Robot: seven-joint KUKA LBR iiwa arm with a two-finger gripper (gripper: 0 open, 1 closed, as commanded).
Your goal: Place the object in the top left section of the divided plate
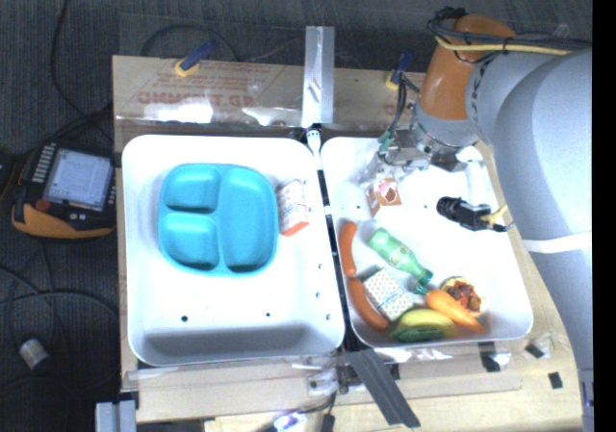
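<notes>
Gripper (399, 153) sits low at right bin's (510, 271) back-left corner, over a small red/white packet (385, 194); can't tell jaw state. Blue divided plate (218, 217) lies in left bin (144, 305), w/ a can (294, 207) just beside its right edge.

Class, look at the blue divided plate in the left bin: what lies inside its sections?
The blue divided plate shows three bare sections. A small orange-and-white container lies beside its right rim, outside it. Whatever is beneath the plate is covered.
</notes>
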